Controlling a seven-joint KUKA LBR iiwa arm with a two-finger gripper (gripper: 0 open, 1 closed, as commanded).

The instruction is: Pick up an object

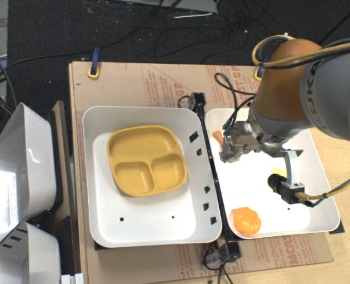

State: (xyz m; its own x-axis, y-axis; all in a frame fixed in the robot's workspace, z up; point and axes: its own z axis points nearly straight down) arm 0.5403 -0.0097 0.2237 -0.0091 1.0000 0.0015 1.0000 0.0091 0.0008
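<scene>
1. You've got the arm coming in from the upper right of the frame, its grey body and orange band filling that corner above the right bin.
2. Your gripper sits low over the upper left part of the right bin, close to the divide between the two bins.
3. The wrist hides the tips, so whether the jaws are released or clenched you cannot tell from here.
4. A small orange object peeks out just beside the gripper, at the bin's upper left edge; it is too hidden to name.
5. A rounded orange object lies in the lower left of the right bin, well apart from the gripper and untouched.
6. Over in the left bin, a yellow divided plate rests in the upper middle, three compartments facing up.
7. A black fitting on the wrist hangs over the middle of the right bin.
</scene>
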